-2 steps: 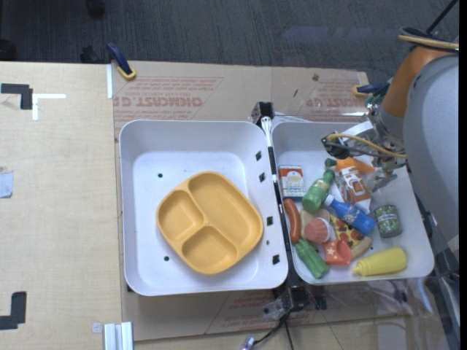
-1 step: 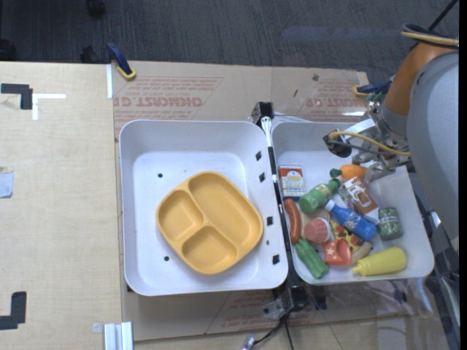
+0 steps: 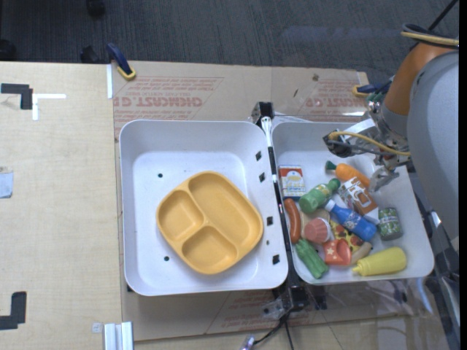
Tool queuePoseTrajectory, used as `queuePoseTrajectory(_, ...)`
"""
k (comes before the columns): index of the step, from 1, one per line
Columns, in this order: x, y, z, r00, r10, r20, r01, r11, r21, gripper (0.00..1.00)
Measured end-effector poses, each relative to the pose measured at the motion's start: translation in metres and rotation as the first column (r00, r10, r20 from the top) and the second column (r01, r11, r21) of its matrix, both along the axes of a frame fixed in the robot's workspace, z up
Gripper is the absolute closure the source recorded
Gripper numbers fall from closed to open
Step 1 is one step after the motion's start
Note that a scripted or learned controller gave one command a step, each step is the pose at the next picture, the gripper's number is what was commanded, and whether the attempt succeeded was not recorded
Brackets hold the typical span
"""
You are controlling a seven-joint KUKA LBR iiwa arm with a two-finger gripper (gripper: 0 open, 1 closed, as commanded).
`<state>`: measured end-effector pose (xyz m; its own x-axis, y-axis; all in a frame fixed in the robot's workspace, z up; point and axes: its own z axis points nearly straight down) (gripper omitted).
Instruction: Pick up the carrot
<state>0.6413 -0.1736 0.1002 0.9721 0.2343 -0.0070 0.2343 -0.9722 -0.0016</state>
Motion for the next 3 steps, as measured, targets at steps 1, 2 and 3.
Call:
queuePoseTrajectory(1,-0.049,0.037,-0.009,0.999,-0.037,0.004,0.037,0.999,0.001,0.00)
queuePoseTrajectory(2,-0.031,-0.012,-0.009,0.999,-0.038,0.004,0.038,0.999,0.000,0.00)
queuePoseTrajectory(3,0.010,-0.041,-0.009,1.000,-0.030,-0.003,0.030,0.999,0.015,0.00)
